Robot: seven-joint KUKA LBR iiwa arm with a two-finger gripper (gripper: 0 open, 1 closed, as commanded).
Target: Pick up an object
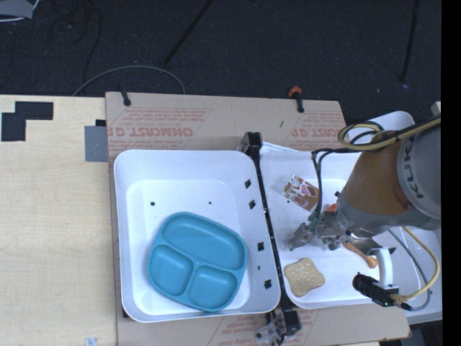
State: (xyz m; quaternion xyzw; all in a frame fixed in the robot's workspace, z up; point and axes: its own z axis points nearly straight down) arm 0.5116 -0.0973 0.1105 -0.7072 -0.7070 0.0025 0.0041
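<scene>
The arm (pixel 389 182) reaches in from the right over the right bin (pixel 328 300). The gripper (pixel 306 235) is low inside that bin, close to the centre divider (pixel 261 215) between the two bins. Whether it is spread or pressed together cannot be told, and nothing is visibly held.

Right bin contents:
- A tan toast-shaped piece (pixel 303 276) lies flat just below the gripper, near the front rim and apart from the divider.
- A small brown-and-white packet (pixel 300 190) lies toward the back, above the gripper.
- An orange item (pixel 358 251) is partly hidden under the wrist.

The left bin (pixel 133 193) holds a blue divided plate (pixel 196 259) toward its front right, close to the front wall. Open floor remains along its back and left walls.
</scene>
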